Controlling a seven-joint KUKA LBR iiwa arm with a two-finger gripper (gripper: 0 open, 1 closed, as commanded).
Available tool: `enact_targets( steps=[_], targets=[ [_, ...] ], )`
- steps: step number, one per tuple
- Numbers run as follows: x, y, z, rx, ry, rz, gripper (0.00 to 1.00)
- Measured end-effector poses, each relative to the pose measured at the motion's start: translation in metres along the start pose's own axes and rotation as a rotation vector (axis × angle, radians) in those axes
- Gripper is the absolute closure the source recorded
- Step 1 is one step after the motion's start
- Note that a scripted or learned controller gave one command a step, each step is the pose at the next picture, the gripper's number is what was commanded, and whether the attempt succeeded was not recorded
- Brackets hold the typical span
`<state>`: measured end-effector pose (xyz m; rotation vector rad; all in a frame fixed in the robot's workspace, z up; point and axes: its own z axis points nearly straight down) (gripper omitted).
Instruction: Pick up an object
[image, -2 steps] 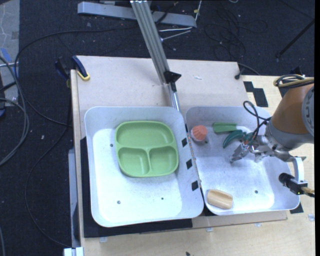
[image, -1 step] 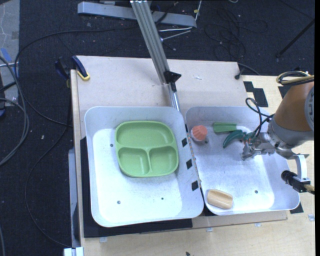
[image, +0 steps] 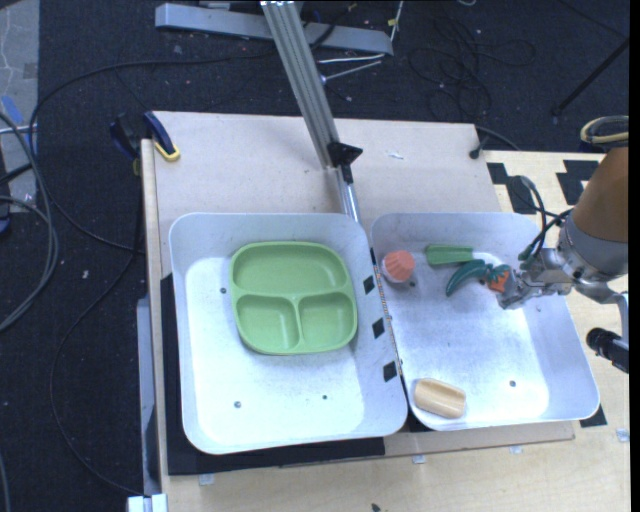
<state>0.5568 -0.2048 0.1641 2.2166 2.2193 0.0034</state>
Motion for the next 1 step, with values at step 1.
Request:
enact_targets(
  steps=[1],
  targets=[
    [0.0071, -0.0023, -0.0598, -0.002, -0.001, -0.002, 1.00]
  ],
)
